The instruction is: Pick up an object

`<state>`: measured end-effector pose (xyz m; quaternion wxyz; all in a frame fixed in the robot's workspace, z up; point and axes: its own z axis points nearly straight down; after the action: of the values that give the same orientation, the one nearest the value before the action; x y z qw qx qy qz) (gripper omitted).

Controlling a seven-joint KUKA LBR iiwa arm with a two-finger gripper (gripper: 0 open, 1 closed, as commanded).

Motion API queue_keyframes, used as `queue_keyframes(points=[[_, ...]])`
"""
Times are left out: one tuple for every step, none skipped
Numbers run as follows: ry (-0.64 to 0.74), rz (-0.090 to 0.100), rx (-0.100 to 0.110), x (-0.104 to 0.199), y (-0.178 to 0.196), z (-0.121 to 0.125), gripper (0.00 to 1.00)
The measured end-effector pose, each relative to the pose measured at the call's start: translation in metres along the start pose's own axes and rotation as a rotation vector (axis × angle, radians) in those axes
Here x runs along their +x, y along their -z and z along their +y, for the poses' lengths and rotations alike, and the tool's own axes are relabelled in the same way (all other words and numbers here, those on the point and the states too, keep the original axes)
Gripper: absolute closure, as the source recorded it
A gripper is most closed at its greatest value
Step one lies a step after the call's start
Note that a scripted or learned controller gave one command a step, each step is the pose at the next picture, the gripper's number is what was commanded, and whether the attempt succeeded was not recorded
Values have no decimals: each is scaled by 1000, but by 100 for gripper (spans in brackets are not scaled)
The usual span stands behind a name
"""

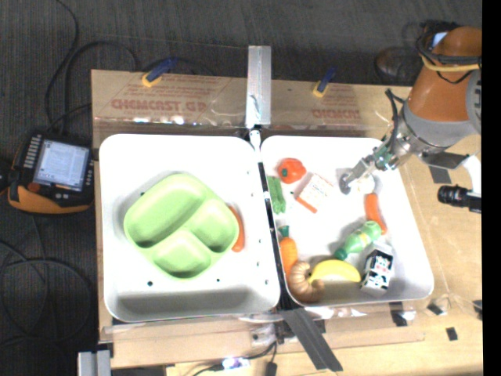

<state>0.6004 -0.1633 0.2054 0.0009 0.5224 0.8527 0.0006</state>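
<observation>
You had two white bins side by side on the bench. The left bin, well to the left of the pincer, carried a large green divided tray with an orange piece tucked against the tray's right edge. The right bin sat under the pincer and held all the smaller things.

Your arm came in from the right, and the pincer hung low over the upper middle of the right bin. I couldn't tell how far its fingers stood apart, and nothing showed between them.

Below the pincer, near the bin's front wall, lay a yellow banana beside a brown pastry, with a black and white box just to their right. A green bottle lay tilted above the banana. Just left of the pincer was a white and orange card, and further left a red tomato. A green strip ran along the bin's left wall, with a carrot below it. A small orange sausage shape lay just below and right of the pincer.
</observation>
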Motion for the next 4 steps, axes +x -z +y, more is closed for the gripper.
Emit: queue_keyframes(points=[[-221,1,3,17,31,-58,100],[-376,4,4,55,26,-103,100],[-295,1,5,45,14,1,100],[-292,1,5,46,22,2,100]])
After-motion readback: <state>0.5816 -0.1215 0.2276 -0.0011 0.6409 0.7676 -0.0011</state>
